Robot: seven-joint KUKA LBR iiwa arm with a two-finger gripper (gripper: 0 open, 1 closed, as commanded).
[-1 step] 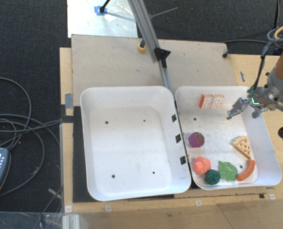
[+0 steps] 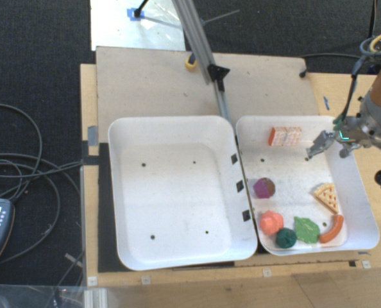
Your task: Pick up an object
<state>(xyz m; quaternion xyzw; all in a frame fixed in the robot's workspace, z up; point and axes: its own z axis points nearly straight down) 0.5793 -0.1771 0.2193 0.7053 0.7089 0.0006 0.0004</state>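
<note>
The right bin (image 2: 364, 191) holds several toys. An orange and white block (image 2: 285, 136) lies near its back wall. A purple ball (image 2: 263, 187) sits at its left side. Along the front are an orange lump (image 2: 271, 222), a dark green ball (image 2: 285, 238), a green leafy piece (image 2: 306, 229) and a red sausage (image 2: 331, 228). A pizza slice (image 2: 326, 197) lies by the right wall. My gripper (image 2: 326, 151) hovers over the back right of this bin, right of the block, open with nothing between its fingers.
The left bin (image 2: 123, 191) sits beside the right one, with black clips along the shared wall. A grey pole (image 2: 200, 40) slants in from the top. Cables lie on the floor at left.
</note>
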